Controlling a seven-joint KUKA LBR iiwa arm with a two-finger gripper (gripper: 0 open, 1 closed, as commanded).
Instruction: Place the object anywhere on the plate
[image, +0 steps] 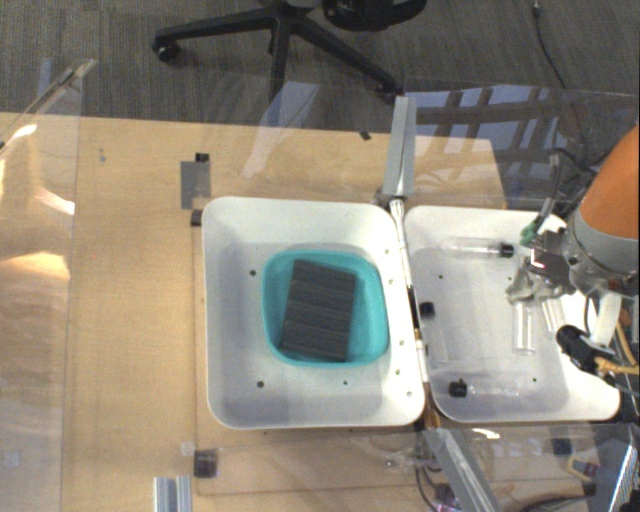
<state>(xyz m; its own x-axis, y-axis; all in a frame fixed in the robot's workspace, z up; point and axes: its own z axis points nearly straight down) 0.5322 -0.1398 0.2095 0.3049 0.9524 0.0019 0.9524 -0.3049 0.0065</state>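
A dark grey ridged block (319, 309) lies flat on the teal plate (374, 330), which sits in the middle of the left bin (228, 300). The block rests wholly inside the plate's rim, tilted a little from square. My gripper (500, 295) hangs over the right bin (470, 360), well apart from the plate. Its two clear fingers (524, 328) are spread wide, open, with nothing between them. The orange band of the arm (612, 195) shows at the right edge.
A metal divider rail (399, 160) runs back from the seam between the two bins. Two small black knobs (427, 309) sit on the right bin's floor. Cables and brackets crowd the right bin's far right side. An office chair base stands beyond the bench.
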